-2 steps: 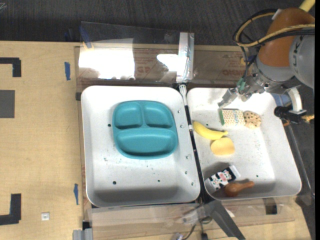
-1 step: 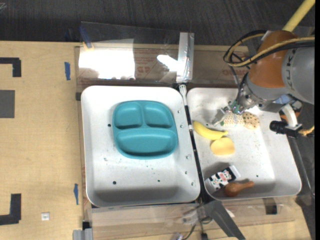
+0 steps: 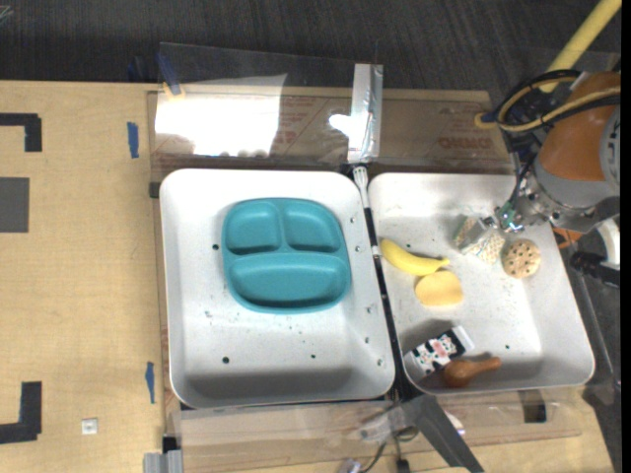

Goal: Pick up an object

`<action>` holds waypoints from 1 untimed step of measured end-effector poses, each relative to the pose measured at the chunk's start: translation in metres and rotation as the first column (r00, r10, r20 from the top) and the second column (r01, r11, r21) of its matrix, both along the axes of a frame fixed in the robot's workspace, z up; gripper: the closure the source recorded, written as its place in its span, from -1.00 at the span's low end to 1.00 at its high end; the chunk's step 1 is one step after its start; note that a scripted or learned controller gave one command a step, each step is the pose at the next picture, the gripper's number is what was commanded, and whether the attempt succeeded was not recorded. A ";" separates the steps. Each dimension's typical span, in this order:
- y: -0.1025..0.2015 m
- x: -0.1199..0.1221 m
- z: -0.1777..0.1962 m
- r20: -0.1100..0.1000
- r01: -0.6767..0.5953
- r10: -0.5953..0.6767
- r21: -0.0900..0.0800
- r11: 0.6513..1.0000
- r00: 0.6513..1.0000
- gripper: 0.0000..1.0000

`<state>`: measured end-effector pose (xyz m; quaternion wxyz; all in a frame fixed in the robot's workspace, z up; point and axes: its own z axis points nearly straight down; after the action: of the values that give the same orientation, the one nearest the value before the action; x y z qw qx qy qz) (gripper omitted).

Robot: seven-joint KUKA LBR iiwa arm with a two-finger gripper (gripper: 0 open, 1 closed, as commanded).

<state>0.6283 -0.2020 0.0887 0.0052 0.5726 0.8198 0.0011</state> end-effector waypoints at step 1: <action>0.065 0.041 0.065 -0.001 -0.169 0.169 0.002 0.986 0.986 -1.00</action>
<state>0.6695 -0.1374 0.1539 0.0044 0.5011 0.8654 0.0020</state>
